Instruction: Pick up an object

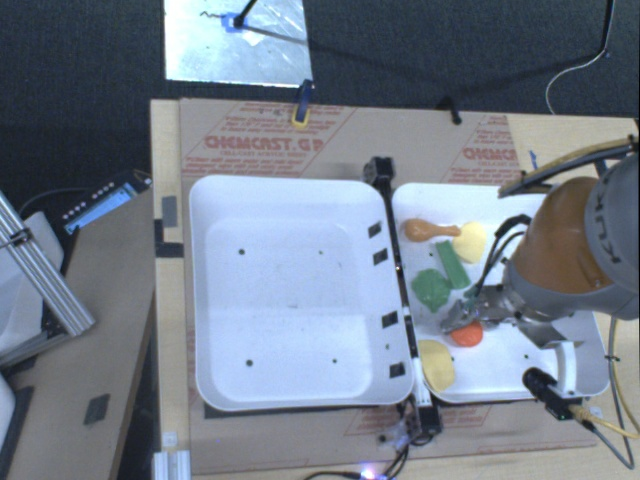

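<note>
since the toys sit bunched in the right bin (pixel 600 373), the gripper (pixel 462 318) hangs low just beside a small red piece (pixel 467 336); whether it grasps anything, i cannot tell.

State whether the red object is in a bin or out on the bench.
In. The red object lies on the floor of the right bin, inside its white rim, with the gripper right over it.

Two shallow white plastic bins sit side by side on the bench, the left bin (pixel 290 288) at nine o'clock of the right bin (pixel 500 373). In the right bin, a round red object (pixel 467 335) lies centrally; a green flat piece (pixel 432 288) at eleven o'clock, a pale yellow lump (pixel 436 364) at seven.
</note>
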{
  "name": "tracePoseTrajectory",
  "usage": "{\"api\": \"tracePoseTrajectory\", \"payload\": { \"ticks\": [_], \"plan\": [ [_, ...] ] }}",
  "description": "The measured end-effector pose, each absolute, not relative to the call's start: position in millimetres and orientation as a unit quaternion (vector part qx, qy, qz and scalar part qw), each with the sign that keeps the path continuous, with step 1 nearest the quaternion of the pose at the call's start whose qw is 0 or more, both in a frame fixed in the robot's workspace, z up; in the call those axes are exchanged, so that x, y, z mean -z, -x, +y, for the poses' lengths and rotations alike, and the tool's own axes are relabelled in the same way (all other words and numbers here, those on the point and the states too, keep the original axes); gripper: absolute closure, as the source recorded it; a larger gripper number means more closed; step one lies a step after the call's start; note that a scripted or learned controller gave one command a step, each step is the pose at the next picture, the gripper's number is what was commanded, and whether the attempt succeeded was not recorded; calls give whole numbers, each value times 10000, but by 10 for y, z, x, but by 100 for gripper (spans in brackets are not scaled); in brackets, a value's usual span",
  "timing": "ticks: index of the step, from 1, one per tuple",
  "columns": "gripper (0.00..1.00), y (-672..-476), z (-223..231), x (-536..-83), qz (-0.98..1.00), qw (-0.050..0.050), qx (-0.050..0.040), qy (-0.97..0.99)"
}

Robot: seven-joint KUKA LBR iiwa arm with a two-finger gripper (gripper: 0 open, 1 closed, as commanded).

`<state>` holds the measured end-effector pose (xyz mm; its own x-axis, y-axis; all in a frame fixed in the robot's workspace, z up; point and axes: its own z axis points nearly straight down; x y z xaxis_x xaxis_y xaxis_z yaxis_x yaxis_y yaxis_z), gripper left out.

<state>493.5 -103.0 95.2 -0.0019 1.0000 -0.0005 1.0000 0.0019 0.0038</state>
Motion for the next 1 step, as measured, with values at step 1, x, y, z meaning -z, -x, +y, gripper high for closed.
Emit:
{"api": "tracePoseTrajectory", "payload": {
  "ticks": [1],
  "plan": [
    [100, -5312, -517, -1896, 7107, 38, -38, -7035]
  ]
}}
